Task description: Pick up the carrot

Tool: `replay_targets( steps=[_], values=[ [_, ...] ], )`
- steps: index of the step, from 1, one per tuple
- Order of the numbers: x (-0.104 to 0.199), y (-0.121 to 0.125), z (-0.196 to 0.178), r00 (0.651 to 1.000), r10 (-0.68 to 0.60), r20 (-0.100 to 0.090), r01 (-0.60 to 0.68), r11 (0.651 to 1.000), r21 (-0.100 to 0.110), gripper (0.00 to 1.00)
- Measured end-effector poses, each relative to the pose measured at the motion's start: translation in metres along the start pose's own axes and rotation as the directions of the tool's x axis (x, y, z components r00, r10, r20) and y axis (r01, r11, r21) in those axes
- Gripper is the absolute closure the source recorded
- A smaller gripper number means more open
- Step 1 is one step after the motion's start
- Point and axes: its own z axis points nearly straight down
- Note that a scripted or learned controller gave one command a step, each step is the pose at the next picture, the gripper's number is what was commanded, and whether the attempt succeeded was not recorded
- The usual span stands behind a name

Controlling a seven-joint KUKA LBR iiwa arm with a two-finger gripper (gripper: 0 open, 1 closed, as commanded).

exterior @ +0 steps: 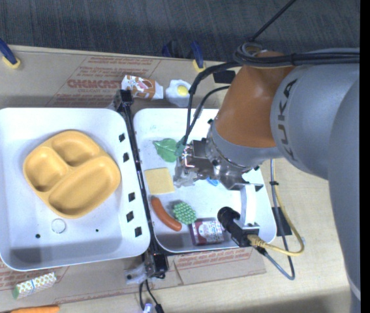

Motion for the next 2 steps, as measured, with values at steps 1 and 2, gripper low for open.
replay_targets(
  steps=[1, 2],
  values=[
    [0.053, -0.008, 0.075, 1.0, 0.031, -0.001, -0.031, 1.0, 0.005, 1.0],
    [0.035, -0.005, 0.029, 0.999, 0.036, -0.001, -0.036, 0.999, 0.002, 1.0]
  ],
)
